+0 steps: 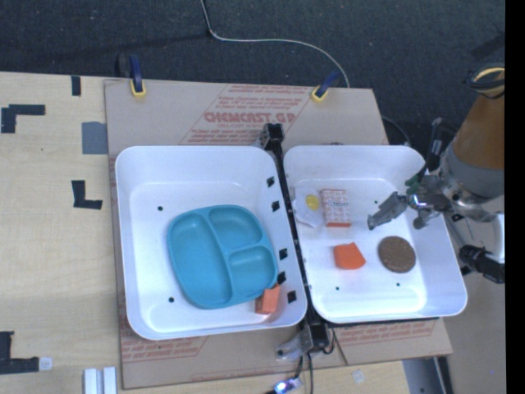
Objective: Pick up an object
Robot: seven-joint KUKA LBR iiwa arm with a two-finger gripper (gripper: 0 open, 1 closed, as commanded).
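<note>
In the right bin, a brown round disc lies next to an orange block. Farther back is a clear packet with yellow and red-and-white contents. My gripper hangs over the right bin, just behind the brown disc and apart from it. It is open, one dark finger pointing left, with nothing between the fingers. The left bin holds a blue divided plate and a second orange block at its front right corner.
The two bins meet at a black-clipped divider. They stand on a cardboard sheet clamped at the back. The arm's grey body with its orange band stands over the right bin's right wall. A cable runs behind the bench.
</note>
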